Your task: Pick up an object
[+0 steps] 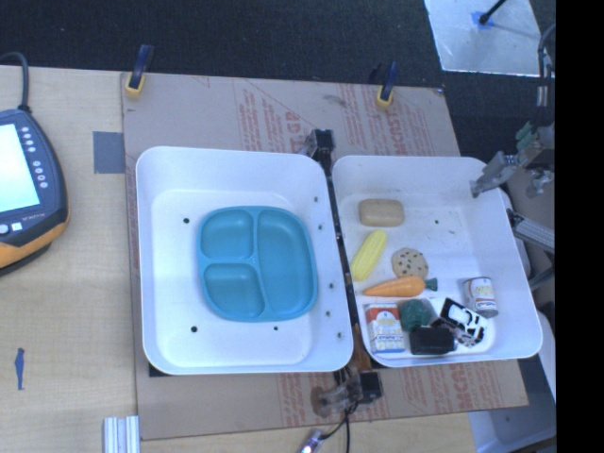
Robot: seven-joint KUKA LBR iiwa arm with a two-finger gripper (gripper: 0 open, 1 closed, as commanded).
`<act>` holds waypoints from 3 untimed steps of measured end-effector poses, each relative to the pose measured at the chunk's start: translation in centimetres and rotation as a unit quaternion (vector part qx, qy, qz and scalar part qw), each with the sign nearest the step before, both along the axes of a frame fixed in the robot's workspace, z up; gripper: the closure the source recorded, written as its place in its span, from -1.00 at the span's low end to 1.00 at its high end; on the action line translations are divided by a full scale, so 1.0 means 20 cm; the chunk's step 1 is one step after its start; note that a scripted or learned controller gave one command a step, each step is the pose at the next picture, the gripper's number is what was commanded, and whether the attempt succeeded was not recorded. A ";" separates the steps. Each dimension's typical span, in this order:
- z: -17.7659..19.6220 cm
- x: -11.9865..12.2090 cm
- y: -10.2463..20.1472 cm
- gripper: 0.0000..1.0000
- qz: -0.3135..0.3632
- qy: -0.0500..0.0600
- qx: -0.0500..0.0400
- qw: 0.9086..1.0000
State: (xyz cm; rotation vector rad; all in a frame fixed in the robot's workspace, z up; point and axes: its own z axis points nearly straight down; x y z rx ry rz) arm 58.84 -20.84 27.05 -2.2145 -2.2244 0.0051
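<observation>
Pincer [483, 183] hangs over right bin [444, 173] rim at two o'clock, nothing held; finger state cannot be told. Carrot [396, 288] lies mid-bin.

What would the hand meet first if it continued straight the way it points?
Probably the bare floor of the right bin: the hand points left over its upper right corner. The tan block lies further along; height is unclear.

The desk [75, 300] has a light wood-grain top. A brown cardboard sheet [283, 121] lies on it, held at its far edge by two clamps [138, 72]. Beyond the desk, the floor [236, 17] is dark carpet. A bright patch of light [481, 22] falls on it at upper right.
</observation>
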 end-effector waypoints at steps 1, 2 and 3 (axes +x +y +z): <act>-0.48 0.17 0.34 -1.00 0.001 0.001 0.000 1.000; -0.90 0.25 0.58 -1.00 0.001 0.001 0.000 1.000; -0.89 -0.13 0.58 -1.00 0.001 0.000 0.000 1.000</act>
